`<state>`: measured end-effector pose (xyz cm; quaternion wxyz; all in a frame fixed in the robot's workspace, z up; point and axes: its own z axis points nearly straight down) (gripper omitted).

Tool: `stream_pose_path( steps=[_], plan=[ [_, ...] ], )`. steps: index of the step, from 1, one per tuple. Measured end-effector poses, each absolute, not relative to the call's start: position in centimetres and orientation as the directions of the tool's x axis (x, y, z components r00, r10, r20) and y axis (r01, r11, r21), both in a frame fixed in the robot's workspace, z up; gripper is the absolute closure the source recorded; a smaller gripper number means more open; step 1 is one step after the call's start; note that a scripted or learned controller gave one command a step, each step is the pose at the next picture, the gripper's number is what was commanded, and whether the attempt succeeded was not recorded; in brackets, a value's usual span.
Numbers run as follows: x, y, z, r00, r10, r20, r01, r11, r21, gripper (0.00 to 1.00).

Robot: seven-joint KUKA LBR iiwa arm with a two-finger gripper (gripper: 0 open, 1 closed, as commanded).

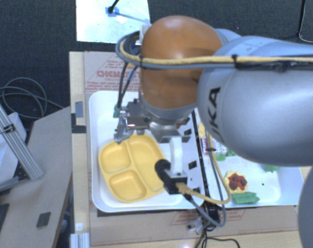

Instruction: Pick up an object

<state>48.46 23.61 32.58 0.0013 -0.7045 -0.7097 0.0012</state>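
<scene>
The yellow divided tray (129,168) lies in the left white bin (97,190), its three compartments facing up, close to the bin's front wall. The gripper (126,129) sits directly over the tray's far edge, and it seems to touch or nearly touch the rim there. I judge the step to be the reach or the first grasp at this rim. The wrist covers the tool from above, so I cannot tell how it is set or if it has hold of the tray. The next move probably calls for a firm grip on the thin rim before lifting. In the right bin (276,194) lie a small red and yellow object (236,181) and a green piece (244,197)
</scene>
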Motion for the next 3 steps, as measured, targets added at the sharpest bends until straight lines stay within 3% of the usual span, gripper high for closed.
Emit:
stream_pose_path(
  steps=[1,2,3],
  plan=[
    [48.6,23.4,25.9,0.0,1.0,-0.002,1.0,0.0,-0.005,0.0],
    [48.8,22.6,36.4,-0.004,1.0,0.006,1.0,0.004,0.011,0.0],
    [48.4,23.4,20.0,-0.001,1.0,-0.005,1.0,0.001,-0.012,0.0]
  ],
)
